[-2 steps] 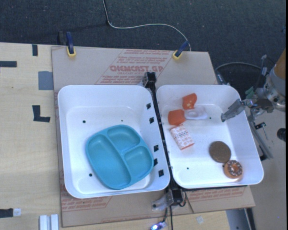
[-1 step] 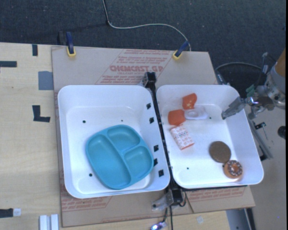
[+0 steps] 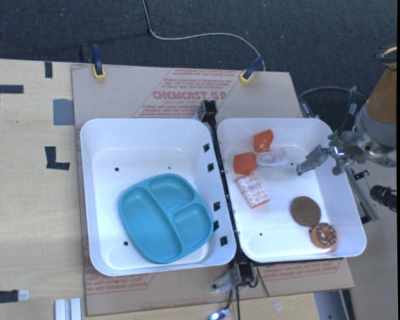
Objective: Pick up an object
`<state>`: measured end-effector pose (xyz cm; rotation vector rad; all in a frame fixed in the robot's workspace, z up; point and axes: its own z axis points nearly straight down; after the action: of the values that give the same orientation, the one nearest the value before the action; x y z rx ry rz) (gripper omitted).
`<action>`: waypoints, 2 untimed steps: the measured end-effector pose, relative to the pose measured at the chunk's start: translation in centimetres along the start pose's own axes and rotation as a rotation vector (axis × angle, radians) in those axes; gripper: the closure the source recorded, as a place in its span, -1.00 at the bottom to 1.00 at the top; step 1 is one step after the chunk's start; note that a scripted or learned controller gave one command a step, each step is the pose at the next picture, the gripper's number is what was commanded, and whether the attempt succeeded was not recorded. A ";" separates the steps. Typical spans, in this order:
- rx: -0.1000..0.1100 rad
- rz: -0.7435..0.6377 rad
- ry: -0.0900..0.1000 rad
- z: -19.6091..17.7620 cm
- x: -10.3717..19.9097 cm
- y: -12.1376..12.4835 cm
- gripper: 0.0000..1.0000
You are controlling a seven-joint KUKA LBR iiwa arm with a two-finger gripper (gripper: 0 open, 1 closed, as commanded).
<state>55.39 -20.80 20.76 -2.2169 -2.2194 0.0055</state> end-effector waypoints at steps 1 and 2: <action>0.002 0.001 0.000 6.0 -0.7 0.2 -1.00; -0.003 0.000 -0.002 12.1 -1.4 0.4 -1.00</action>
<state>55.69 -22.17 8.67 -2.2194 -2.2213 0.0045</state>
